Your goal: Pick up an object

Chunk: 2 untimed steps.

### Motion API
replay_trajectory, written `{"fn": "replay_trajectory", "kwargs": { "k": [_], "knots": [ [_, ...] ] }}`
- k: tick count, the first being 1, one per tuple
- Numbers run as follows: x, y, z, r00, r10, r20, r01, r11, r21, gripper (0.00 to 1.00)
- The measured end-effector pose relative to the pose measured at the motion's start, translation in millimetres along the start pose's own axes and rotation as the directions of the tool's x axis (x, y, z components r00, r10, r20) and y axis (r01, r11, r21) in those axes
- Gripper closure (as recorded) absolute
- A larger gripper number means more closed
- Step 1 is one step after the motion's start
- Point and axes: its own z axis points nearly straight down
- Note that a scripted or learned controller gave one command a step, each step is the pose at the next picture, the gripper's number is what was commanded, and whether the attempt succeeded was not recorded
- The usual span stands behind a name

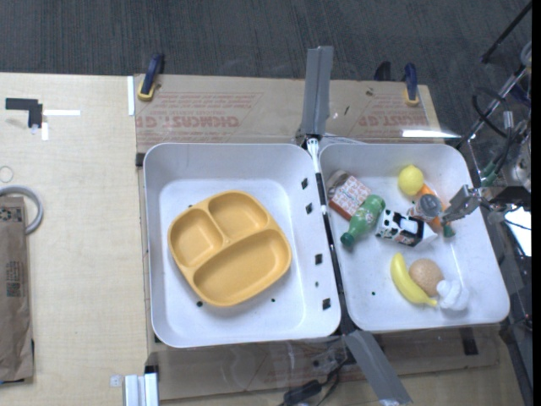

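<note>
While the left bin point(161, 227) carries a yellow divided plate point(230, 248) lying flat near its middle, the right bin point(482, 303) is crowded with small things. A yellow lemon point(411, 179) sits near the far side, and just in front of it lies an orange-and-white item point(428, 203) too small to identify. A red-and-white box point(347, 196) rests toward the bin's left wall, with a green bottle point(363, 219) lying tilted beside it, its cap end pointing toward the near left. A black-and-white spotted toy point(399, 227) lies just to the right of the bottle, close to the middle of the bin. Nearer the front, a banana point(407, 281) curves along a tan egg-shaped object point(426, 273), the two touching, and a white crumpled piece point(451, 295) sits just beside them toward the near right corner.

From the right edge, the gripper point(455, 211) reaches in over the right bin, low beside the orange-and-white item and near the spotted toy. Whether it is open or closed cannot be told at this size, and nothing is clearly seen between its tips. Both bins rest on brown cardboard point(220, 112) fixed with blue-and-yellow clamps point(151, 75) at the far edge of the light wooden tabletop point(68, 184).
</note>
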Motion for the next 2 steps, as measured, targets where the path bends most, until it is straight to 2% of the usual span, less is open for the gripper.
{"fn": "replay_trajectory", "kwargs": {
  "k": [1,2],
  "knots": [
    [16.7,-7.5,-71.4,0.995,0.103,0.001,-0.103,0.995,-0.001,0.00],
    [-48.2,22.7,38.0,0.997,0.072,0.000,-0.072,0.997,-0.001,0.00]
  ]
}}
